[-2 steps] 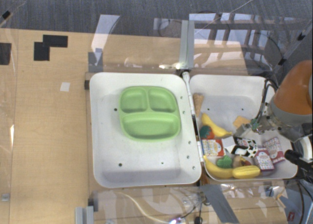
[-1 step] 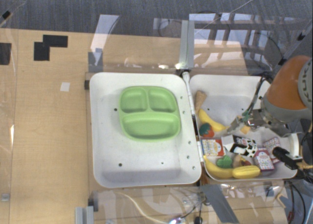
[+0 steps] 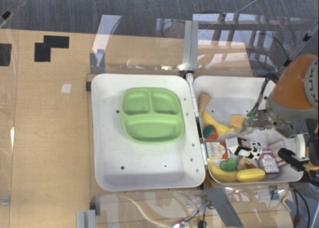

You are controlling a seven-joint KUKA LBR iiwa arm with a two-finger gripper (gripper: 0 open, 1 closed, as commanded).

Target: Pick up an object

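The right bin [image 3: 234,90] holds several toy items. Among them are a tan cone [image 3: 204,99], a yellow banana [image 3: 214,122], a red and green fruit [image 3: 212,133], a tan block [image 3: 236,121] and a black-and-white cow-patterned piece [image 3: 248,149]. A yellow lemon shape [image 3: 250,174] and a pink box [image 3: 269,162] lie near the front wall. My gripper [image 3: 248,126] hangs low in this bin, just right of the tan block and above the cow-patterned piece. Nothing is visibly held in it.
A green divided plate [image 3: 151,114] lies in the left bin [image 3: 114,162]. A metal divider [image 3: 195,117] separates the two bins. The arm's orange band [image 3: 299,88] and grey wrist cover the right bin's far right side. Cables run at the right edge.
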